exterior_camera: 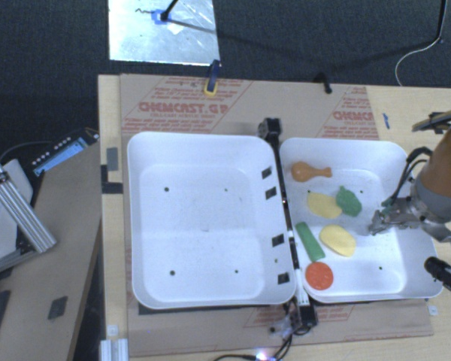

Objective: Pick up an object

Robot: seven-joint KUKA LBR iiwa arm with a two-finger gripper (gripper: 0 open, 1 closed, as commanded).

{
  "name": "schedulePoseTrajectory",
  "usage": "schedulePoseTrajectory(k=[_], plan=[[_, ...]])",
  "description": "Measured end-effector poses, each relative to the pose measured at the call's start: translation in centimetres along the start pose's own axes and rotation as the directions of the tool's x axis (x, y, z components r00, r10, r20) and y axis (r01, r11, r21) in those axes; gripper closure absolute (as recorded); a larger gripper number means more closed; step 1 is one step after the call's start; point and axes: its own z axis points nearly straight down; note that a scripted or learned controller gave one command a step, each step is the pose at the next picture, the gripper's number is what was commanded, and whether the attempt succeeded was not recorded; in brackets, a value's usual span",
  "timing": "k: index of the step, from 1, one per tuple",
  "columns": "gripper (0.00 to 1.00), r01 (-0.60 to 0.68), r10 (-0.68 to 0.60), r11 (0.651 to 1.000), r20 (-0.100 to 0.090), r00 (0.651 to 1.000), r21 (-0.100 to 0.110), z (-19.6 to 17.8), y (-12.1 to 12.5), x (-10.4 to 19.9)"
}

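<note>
Camera view: gripper (377,224) sits low inside the right bin (391,277), near its right wall, tip pointing left. Jaws too small and blurred — cannot tell how they stand, and nothing visible between them. Tip is just beside the yellow oval piece (337,240), a small gap between them, not touching as far as I can see.

Right bin contents, all in its left half: orange drumstick-shaped toy (310,173) near the back edge, long axis running left-right, fat end left; yellow lump (324,205) mid-bin with a green lump (349,201) touching its right side; green stick (310,241) by the left wall, long axis running back-left to front-right; yellow oval piece right of it, long axis roughly left-right; orange disc (319,276) near the front-left corner.

Left bin (146,277) — white, sits beside the right bin on the surface (180,105).
</note>
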Motion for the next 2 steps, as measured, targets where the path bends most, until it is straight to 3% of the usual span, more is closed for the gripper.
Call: schedulePoseTrajectory(k=[1,2], plan=[[1.00,0.004,-0.004,1.000,0.006,1.000,-0.017,-17.3,4.2,-0.1],[1.00,0.004,-0.004,1.000,0.006,1.000,-0.018,-39.2,8.4,0.0]])
